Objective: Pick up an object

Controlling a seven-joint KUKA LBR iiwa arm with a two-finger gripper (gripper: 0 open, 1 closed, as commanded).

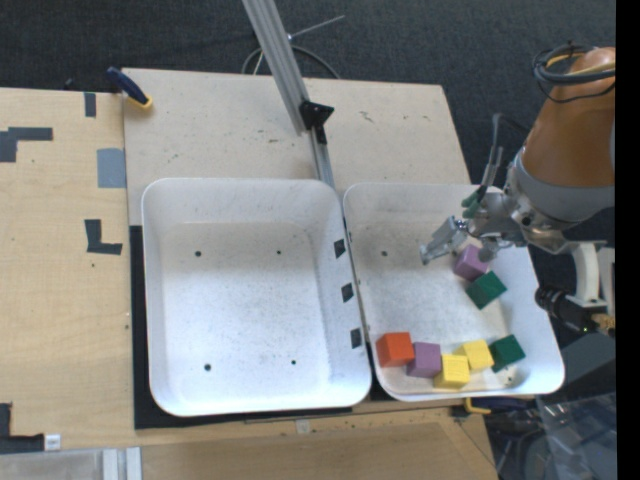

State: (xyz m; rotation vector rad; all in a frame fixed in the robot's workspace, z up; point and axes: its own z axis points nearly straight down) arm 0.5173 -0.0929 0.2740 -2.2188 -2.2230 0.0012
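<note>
Grey metal fingers of the two-finger gripper (447,240) hang over the right shallow white plastic bin (400,223), spread a little, with nothing visible between them. Just beside them to the right sits a purple foam cube (470,262), touching a dark green cube (487,289). Along the bin's near wall lie an orange cube (395,348), a second purple cube (426,358), two yellow cubes (464,362) and another green cube (507,350).

One fixed camera above the bench (250,118), slanting down; both bins (170,218) in frame
</note>
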